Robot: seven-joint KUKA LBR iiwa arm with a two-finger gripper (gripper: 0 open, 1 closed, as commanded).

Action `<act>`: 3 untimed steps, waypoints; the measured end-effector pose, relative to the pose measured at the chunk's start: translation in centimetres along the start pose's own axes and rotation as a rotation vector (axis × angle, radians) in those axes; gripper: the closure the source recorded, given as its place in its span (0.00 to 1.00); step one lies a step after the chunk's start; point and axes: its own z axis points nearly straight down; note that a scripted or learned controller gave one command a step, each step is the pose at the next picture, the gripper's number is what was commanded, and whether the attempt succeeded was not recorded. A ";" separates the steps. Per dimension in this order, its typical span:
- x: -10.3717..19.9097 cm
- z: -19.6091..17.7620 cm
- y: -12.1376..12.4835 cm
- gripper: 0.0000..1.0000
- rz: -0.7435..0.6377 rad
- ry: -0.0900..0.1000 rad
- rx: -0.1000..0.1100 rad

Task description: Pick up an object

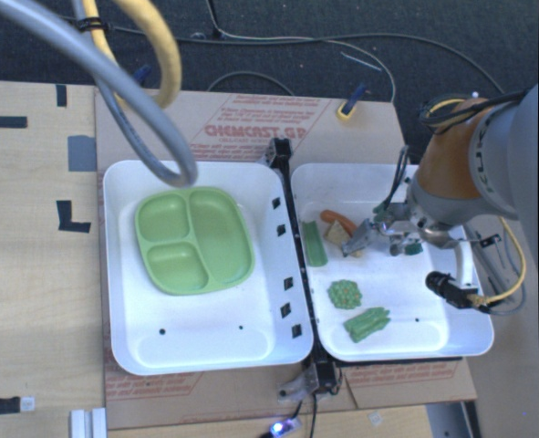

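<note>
The arm's jaws (358, 242) hover low in the right white bin (451, 336), just beside a small tan block (338, 233) and orange carrot-shaped piece (335, 217); their spread I cannot tell.

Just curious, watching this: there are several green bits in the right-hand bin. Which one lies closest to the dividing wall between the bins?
The long flat green strip, lying along that wall. The round bumpy green piece and the chunky green piece sit farther into the bin.
</note>
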 end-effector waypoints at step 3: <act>-0.3 -3.5 0.2 1.00 0.001 -0.001 -0.008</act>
